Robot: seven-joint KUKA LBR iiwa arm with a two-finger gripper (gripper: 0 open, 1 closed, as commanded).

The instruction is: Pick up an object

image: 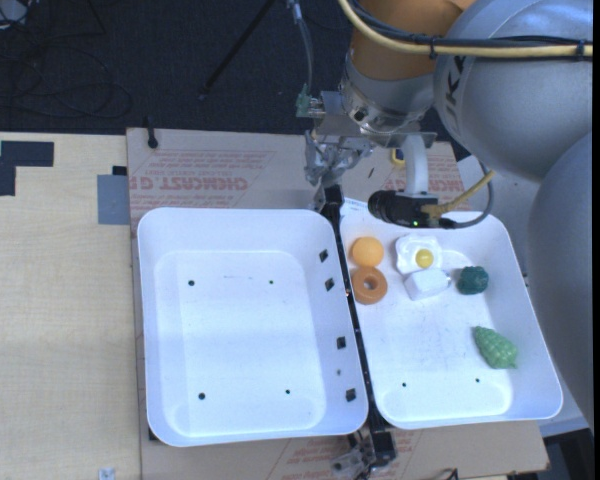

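My pincer (325,173) hovers above the right bin's (540,368) far-left corner, grip state unclear. Orange ball (366,251) nearby: likely light, smooth, rolls; pinch across its middle.

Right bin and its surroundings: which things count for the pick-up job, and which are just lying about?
Job:
gripper
orange ball
orange ring
fried egg toy
white block
dark green piece
light green piece

Lying about:
left bin
cardboard sheet
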